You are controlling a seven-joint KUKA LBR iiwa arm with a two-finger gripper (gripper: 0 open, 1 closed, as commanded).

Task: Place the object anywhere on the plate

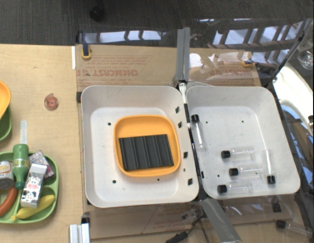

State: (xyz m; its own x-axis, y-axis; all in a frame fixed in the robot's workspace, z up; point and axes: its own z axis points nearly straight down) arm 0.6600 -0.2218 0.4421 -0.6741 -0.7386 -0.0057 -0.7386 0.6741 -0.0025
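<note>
While the orange plate (147,126) with its dark ribbed insert (146,152) sits in the left bin (96,151), clear black-capped tubes (238,154) lie in the right bin (263,110). Best approach: grip one tube across its middle, lift straight, release low over the plate. Pincer's state: cannot tell.

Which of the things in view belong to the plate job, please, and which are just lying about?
For the job:
- orange plate in the left bin
- clear tubes in the right bin

Lying about:
- green tray of toy food
- green bottle
- pink disc
</note>
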